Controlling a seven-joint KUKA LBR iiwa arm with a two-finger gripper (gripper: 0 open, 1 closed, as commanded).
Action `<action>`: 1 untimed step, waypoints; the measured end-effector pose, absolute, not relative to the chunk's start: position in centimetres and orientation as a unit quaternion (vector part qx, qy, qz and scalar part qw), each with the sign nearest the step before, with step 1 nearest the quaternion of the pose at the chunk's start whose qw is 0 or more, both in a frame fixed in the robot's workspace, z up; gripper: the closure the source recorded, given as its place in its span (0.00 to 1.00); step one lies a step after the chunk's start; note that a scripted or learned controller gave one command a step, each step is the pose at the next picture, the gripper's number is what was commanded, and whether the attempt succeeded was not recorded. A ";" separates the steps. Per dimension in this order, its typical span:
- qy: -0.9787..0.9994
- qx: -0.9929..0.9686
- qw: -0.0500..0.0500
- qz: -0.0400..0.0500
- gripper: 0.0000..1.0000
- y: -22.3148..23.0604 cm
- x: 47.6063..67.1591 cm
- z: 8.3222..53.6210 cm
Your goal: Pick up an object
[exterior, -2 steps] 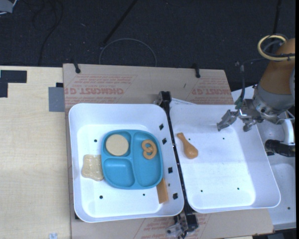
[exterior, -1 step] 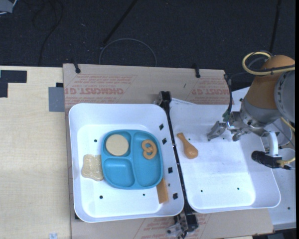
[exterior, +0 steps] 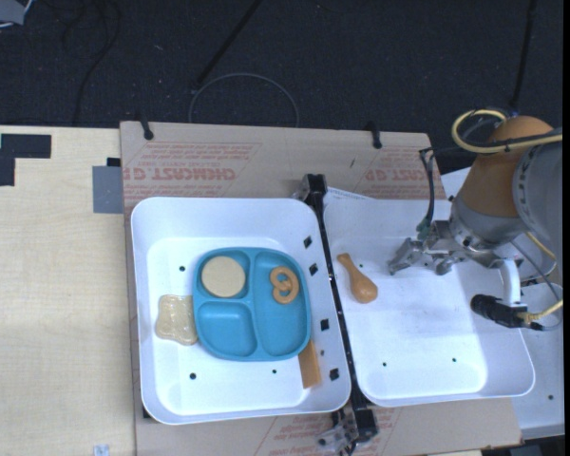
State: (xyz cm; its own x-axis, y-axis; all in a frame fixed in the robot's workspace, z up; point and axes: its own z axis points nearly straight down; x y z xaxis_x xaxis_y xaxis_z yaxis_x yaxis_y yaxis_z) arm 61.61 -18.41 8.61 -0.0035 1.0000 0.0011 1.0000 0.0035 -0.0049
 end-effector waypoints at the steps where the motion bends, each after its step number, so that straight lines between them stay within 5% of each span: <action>1: -0.708 -0.706 0.002 0.001 1.00 -18.5 61.7 9.8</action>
